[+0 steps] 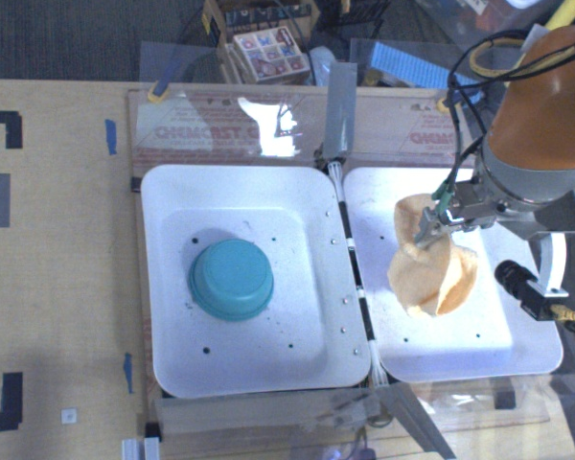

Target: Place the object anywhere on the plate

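We saw the gripper (pixel 429 230) pinching the tan cloth (pixel 433 274) at right of center, in the right bin (pixel 532 348). The teal plate (pixel 232 277) sat left of center. A thin pinch might slip, dropping the cloth short.

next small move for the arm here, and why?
Probably lift straight up a little. The gripper sits over the tan object in the right bin, while the teal plate lies in the left bin, across the divider. A short lift would show whether the object comes along.
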Motion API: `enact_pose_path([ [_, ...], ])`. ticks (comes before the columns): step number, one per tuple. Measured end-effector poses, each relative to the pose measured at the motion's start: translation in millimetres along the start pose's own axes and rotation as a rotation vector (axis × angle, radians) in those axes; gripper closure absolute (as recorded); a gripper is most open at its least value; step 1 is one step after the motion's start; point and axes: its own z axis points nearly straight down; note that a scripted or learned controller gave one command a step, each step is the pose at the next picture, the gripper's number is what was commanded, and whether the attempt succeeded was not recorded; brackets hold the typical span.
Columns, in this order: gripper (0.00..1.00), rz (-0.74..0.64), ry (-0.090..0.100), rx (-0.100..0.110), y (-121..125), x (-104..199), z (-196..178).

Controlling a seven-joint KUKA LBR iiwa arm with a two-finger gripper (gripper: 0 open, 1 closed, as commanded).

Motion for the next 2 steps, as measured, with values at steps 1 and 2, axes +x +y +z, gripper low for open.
enact_pose_path([
  [1,1.00,-0.001,0.002,0.003,0,1,51],
  [2,1.00,-0.401,0.003,0.002,15,59,52],
])
